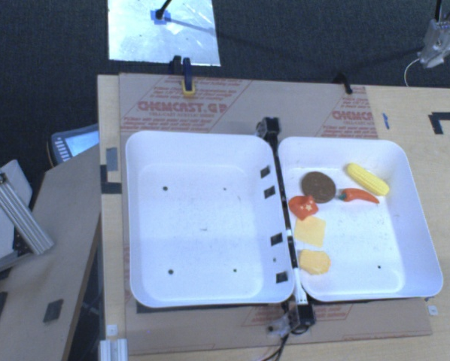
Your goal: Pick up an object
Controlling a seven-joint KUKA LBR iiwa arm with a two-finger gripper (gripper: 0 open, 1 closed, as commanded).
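Yellow corn cob point(368, 179), red chili point(358, 196), brown disc point(318, 186) (flat, round), right bin point(405, 269), gripper point(441, 45) fingers unreadable

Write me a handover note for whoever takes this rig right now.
Pincer: parked high at the far right, away from both bins, nothing visibly held.
Right bin: corn cob, brown disc, red chili pepper, red tomato piece, pale yellow cheese slice, orange-yellow chunk, clustered toward the divider.
Left bin: bare white floor.
Done: no pick made yet.
Left: choose an item, descend, grasp, lift. The corn cob looks least crowded.
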